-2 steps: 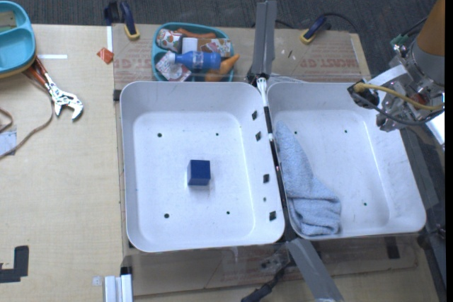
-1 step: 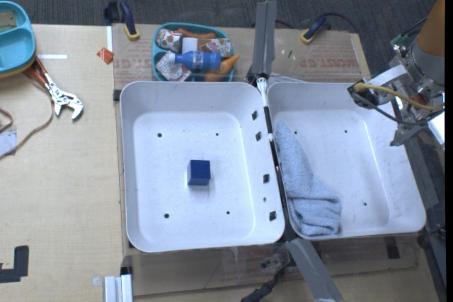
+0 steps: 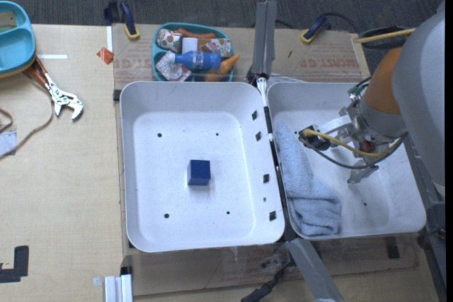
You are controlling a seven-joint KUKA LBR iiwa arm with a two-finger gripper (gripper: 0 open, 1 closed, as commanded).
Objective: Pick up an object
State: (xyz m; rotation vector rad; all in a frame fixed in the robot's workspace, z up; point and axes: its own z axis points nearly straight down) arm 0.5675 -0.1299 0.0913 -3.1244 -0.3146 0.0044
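The bench (image 3: pixel 56 208) is pale, matt plywood. Beyond its far edge lies a dark grey floor with a fine carpet-like weave. A sheet of brown cardboard (image 3: pixel 318 64) with faded red lettering lies under the two bins, and a blue-handled clamp (image 3: pixel 126 18) and a second clamp (image 3: pixel 314 28) sit at its far edge.

The left bin (image 3: pixel 131 152) is smooth white plastic, shallow, with rounded corners and a few small dark holes in its floor. A blue cube (image 3: pixel 199 172), hard-edged and slightly glossy, sits alone near the middle of it.

The right bin (image 3: pixel 396 212) has the same make. A pale blue-grey towel (image 3: pixel 303 184), soft and rumpled, lies folded along the side next to the left bin, bunched at the near end.

The end effector (image 3: pixel 359 165) hangs over the right bin's middle, just beside the towel. Cables and brackets crowd it, so I cannot tell whether it is spread or pressed together. Nothing can be seen in its grip.

Behind the left bin stands a teal bowl (image 3: pixel 161 35) heaped with crinkled packets and a blue bottle. Farther left, a shiny steel adjustable wrench (image 3: pixel 62 101) lies near a light blue tray (image 3: pixel 14 39).
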